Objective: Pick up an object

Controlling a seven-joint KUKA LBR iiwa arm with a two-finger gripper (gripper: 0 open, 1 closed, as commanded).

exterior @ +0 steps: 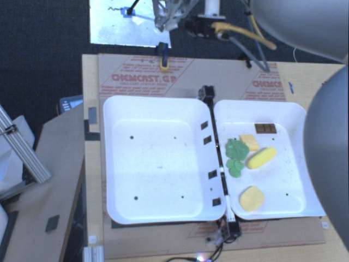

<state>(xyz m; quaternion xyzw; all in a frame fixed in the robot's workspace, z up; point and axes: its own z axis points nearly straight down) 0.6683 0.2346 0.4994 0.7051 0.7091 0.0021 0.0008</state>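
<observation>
The grey arm (297, 15) fills the frame from one o'clock down to four o'clock, its large rounded links blurred by nearness to the camera. The gripper (166, 12) hangs at twelve o'clock, pointing downward, high above the surface. Yellow and grey cables (245, 34) trail from the wrist toward the arm.

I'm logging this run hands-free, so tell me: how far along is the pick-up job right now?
Nothing looks picked yet. The gripper hangs high beyond the bins, over the bench's far edge, with no item visible between its fingers. All the items lie in the right bin: the green piece, yellow oblong, yellow round piece, small yellow block and brown block. Approach, grasp and lift all remain.
</observation>
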